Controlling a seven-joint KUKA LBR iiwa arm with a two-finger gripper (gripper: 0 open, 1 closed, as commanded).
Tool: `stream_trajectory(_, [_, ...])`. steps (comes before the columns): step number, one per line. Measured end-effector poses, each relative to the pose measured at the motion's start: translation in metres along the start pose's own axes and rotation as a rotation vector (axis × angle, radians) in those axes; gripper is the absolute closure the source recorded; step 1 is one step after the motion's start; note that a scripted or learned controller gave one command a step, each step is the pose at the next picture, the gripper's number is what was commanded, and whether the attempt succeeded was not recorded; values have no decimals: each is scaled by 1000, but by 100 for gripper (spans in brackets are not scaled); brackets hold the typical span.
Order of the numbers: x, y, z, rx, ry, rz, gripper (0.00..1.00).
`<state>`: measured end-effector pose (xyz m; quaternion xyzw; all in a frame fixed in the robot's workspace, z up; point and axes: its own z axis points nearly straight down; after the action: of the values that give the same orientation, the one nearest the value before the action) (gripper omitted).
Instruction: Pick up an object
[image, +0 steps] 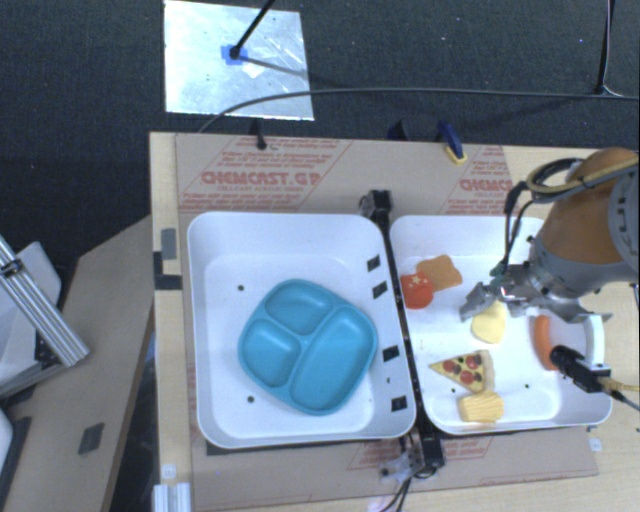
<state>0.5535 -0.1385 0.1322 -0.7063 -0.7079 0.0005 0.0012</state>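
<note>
The right bin (520, 235) holds several toy foods: a red tomato (418, 291), an orange toast piece (440, 270), a pale yellow round piece (490, 326), a pizza slice (465, 370), a yellow ridged piece (481, 407) and an orange-red sausage (543, 341). My gripper (495, 299) hangs low over the middle of this bin, right at the far edge of the pale yellow piece. The grey arm with its orange band (585, 225) comes in from the right above the sausage.
In the left bin (230, 245) lies a blue divided plate (306, 345). A black divider with clips (385, 280) runs between the bins. A black part of the arm (578, 368) sticks out over the right bin's near right corner.
</note>
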Motion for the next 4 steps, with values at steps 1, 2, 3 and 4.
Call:
stream_trajectory(1, [0, 1, 49, -4, -2, 0, 0])
stream_trajectory(2, [-1, 3, 34, -11, -4, 0, 100])
stream_trajectory(3, [-6, 7, -29, -9, -3, -1, 100])
stream_trajectory(4, [-4, 3, -91, -10, -3, -3, 100])
